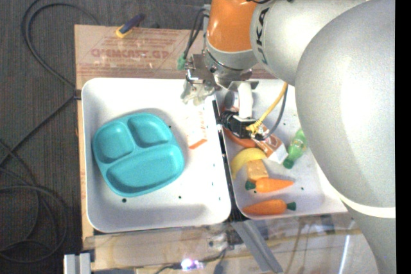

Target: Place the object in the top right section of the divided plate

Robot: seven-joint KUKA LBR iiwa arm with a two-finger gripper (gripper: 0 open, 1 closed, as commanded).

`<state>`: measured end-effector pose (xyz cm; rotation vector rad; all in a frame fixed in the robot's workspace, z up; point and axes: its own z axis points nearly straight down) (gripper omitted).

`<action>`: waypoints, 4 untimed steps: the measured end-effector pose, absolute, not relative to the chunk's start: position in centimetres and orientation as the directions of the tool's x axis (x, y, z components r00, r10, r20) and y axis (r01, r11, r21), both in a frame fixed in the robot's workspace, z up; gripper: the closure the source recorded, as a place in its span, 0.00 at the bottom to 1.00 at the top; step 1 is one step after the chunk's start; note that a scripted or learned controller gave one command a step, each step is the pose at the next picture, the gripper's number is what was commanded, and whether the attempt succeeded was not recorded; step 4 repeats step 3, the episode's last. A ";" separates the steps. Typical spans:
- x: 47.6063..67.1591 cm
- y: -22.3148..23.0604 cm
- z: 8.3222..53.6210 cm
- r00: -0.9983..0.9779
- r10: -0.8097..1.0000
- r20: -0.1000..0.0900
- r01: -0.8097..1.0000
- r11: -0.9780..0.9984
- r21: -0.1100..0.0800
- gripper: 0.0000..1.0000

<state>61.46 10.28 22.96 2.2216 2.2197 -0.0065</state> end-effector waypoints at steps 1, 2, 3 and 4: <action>61.8 11.3 9.8 -0.019 1.000 -0.002 1.000 0.019 -0.003 1.00; 62.2 12.7 9.0 -0.036 0.999 -0.001 0.999 0.036 0.008 1.00; 61.8 10.8 25.2 -0.239 0.971 -0.002 0.971 0.239 -0.001 1.00; 61.8 10.8 25.2 -0.239 0.971 -0.002 0.971 0.239 -0.001 1.00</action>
